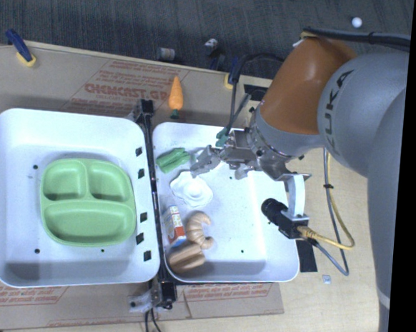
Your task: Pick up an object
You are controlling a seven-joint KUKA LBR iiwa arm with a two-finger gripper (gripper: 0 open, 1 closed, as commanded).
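Looming over the right bin [258, 259], the grey arm [357, 87] hangs its gripper [212, 158] just above a white cup-like piece [194, 191]; whether anything is pinched, I cannot tell. Candidates crowd that bin's left side: a green piece [170, 158] beside the gripper, a small bottle [175, 222], a croissant [199, 229], and a brown roll [186, 257] below. Such crowding risks a glancing descent that nudges 1 item aside or catches 2. A green tray [87, 202] sits in the left bin [7, 253].

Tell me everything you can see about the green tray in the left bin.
The green tray is pale green, seemingly plastic, with rounded corners and three compartments: two small ones at the far side, one long one nearer the camera. It lies flat, slightly turned, near the middle of the left bin, resting on its floor. Nothing lies in it.
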